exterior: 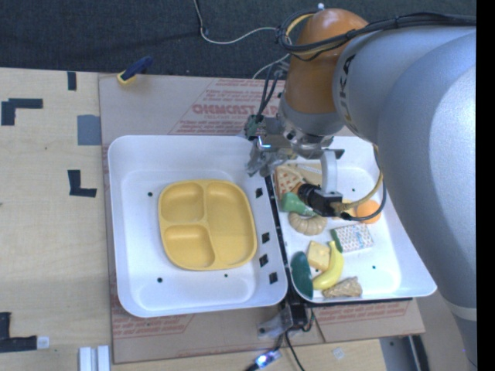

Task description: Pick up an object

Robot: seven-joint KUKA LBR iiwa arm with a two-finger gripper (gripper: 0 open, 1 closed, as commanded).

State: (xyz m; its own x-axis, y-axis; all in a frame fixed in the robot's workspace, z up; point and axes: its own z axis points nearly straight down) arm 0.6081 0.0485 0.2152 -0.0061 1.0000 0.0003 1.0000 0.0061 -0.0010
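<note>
The right bin holds several toy foods: a waffle, a small green piece, a beige pastry, an orange, a speckled box, a cheese wedge, a banana, a dark green vegetable and a brown piece. My gripper hangs low over the far left corner of this bin, by the divide between the bins and just left of the waffle. I see nothing held in it.
A yellow divided plate lies in the middle of the left bin. The arm's bulk covers the far right part of the right bin. A blue and yellow object lies on the bench at the back.
</note>
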